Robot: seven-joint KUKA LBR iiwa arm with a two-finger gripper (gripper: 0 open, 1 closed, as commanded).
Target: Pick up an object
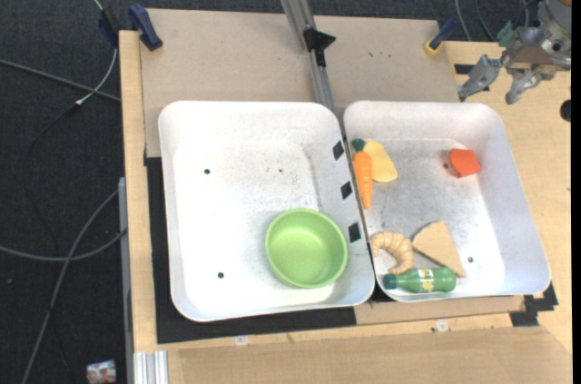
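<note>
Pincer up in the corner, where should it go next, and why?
Probably slide left and down toward the orange block. The pincer hangs open and holds nothing, above the right bin's far corner, and that block lies closest, apart from the other toys.

No writing can be read anywhere. The green bottle (pixel 419 281), at the lower right of the frame, carries a yellow label. Its print is too small to make out.
</note>
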